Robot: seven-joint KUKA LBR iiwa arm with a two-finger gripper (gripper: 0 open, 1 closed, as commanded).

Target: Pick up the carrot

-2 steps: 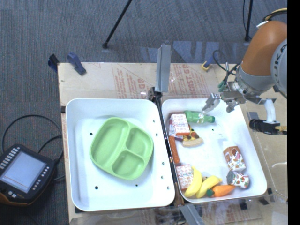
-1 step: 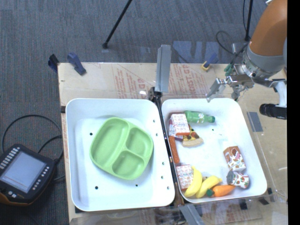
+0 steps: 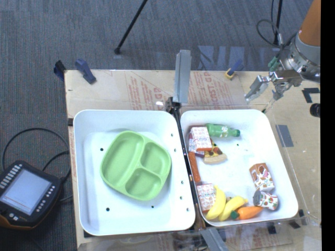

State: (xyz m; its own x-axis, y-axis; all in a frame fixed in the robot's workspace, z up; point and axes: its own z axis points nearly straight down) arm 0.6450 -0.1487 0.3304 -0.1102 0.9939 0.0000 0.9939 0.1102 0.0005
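While you are watching from above, the arm is hanging at the upper right of the frame, its tool (image 3: 267, 90) hovering over the bare surface (image 3: 125, 90) just beyond the right bin's (image 3: 261, 116) upper right corner. The two fingers are standing spread well apart, and nothing is sitting between them.

You are seeing the carrot (image 3: 248, 212) lying on its side at the lower right of the frame, in the bottom corner of the right bin. Its left end is touching the yellow bananas (image 3: 224, 207), and a small printed carton (image 3: 267, 200) is resting just above it. The carrot is lying well apart from the tool.

Higher in that bin, a green bottle (image 3: 222, 132) is lying flat near the top wall, with a pink-and-white carton (image 3: 200, 138) and a pizza slice (image 3: 213, 155) just below it. A long sausage (image 3: 194, 167) is running along the left wall, another carton (image 3: 206, 196) is sitting beside the bananas, and a brown carton (image 3: 261, 176) is lying near the right wall.

The left bin (image 3: 86, 140) is holding a green divided plate (image 3: 136, 164). A teach pendant (image 3: 26, 194) is resting on the floor at the lower left.
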